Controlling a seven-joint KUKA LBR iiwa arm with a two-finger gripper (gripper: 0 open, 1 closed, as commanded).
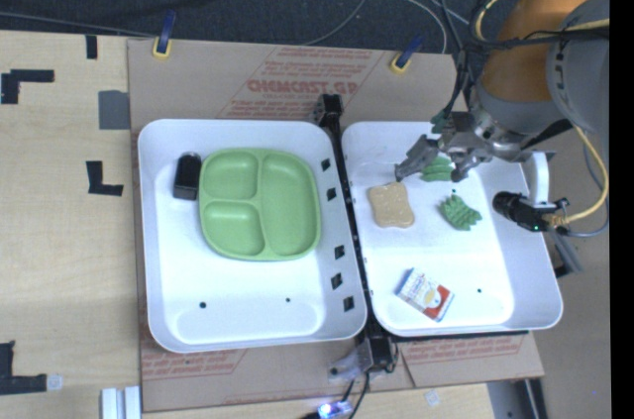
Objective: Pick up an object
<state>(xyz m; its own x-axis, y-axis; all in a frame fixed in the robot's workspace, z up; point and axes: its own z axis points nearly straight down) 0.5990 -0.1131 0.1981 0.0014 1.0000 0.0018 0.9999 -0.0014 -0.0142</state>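
I see the gripper (434,164) low over the right bin (515,303), its two fingers (408,165) spread apart in a wide V. A small green piece (437,171) sits in the gap at their base, just beyond the tan slice (391,205) and toward the arm. I cannot say the fingers are pressing on it; they look parted, with the piece under or between them but not clamped.

I'll use that tan slice as my landmark. It looks like a slab of toy bread, matte, with rounded corners, lying flat. To its right lies a second green object (460,211), leafy and ragged at the edge, probably soft plastic or foam. Nearer the camera from the slice is a small carton (425,295), a flat box with red and white printing, lying askew. To the slice's left, across the black divider, the left bin (163,308) holds a pale green divided plate (262,204), smooth and glossy with three wells, and a small black block (186,176) touching the plate's far side.

My read is that I'm at the grasp step: the arm is positioned over the green piece and nothing is lifted yet. Next I'd want the fingers closed squarely on that piece, then a straight lift. It is small and irregular, so it could slip.
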